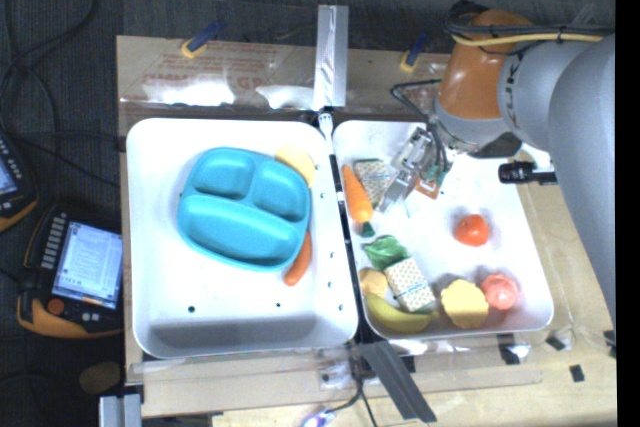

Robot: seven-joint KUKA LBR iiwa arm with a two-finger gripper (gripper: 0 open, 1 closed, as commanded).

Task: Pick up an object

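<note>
One end effector angled down-left over right bin.

Desk of pale wood, seen from above at a slant. Directly on it: two shallow white bins, side by side and touching along their inner rims. Left bin on the left half; right bin on the right half. At the far edge, behind the bins: a clear plastic sheet held by two blue-and-yellow clamps, and an upright silvery strip in line with the seam between the bins. At the near edge: small dark scraps near the right corner.
</note>
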